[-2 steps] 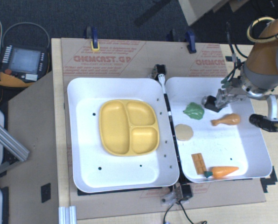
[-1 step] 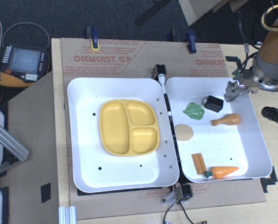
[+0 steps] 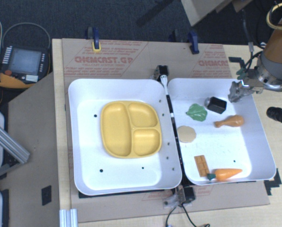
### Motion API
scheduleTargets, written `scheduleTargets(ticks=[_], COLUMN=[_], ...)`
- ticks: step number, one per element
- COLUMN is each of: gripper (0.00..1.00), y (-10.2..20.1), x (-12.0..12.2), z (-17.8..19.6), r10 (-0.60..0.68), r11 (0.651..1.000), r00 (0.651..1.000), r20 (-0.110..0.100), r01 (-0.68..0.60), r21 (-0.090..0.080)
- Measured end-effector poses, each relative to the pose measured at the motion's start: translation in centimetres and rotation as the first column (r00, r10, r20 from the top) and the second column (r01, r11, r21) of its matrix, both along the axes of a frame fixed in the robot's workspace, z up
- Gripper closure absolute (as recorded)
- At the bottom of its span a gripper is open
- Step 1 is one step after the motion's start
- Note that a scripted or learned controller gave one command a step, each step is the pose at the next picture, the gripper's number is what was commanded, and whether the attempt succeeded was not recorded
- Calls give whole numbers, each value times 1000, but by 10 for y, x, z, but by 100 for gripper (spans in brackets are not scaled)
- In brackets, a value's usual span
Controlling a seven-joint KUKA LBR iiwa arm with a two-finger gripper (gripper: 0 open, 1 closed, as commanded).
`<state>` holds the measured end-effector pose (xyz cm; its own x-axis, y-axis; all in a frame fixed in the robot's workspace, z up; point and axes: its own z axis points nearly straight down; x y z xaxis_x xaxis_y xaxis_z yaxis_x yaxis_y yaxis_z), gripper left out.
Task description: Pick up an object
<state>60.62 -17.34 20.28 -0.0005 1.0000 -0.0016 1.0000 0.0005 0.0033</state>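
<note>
The right bin point(image 3: 254, 145) holds several small objects. A black block point(image 3: 217, 104) lies at the back, beside a green leafy piece point(image 3: 197, 112). A tan drumstick point(image 3: 229, 122) lies to the right and a round beige disc point(image 3: 186, 134) to the left. Near the front are a brown wafer point(image 3: 201, 165) and an orange carrot point(image 3: 224, 174). My gripper point(image 3: 237, 91) hangs over the bin's back right part, just right of the black block and above the drumstick. Nothing shows in its grasp.
The left bin point(image 3: 84, 155) holds a yellow divided plate point(image 3: 130, 128). A black rail point(image 3: 170, 117) runs between the two bins. Blue clamps point(image 3: 96, 36) hold the cardboard at the back edge. A pendant with a screen point(image 3: 23, 63) sits off the bench at the left.
</note>
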Motion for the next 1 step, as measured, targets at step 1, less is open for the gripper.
scheduleTargets(ticks=[1], gripper=[100], y=[51], x=[-19], z=[0], r10=[4], r11=[1000], r00=[1000], r20=[-6], r01=[-4], r21=[4])
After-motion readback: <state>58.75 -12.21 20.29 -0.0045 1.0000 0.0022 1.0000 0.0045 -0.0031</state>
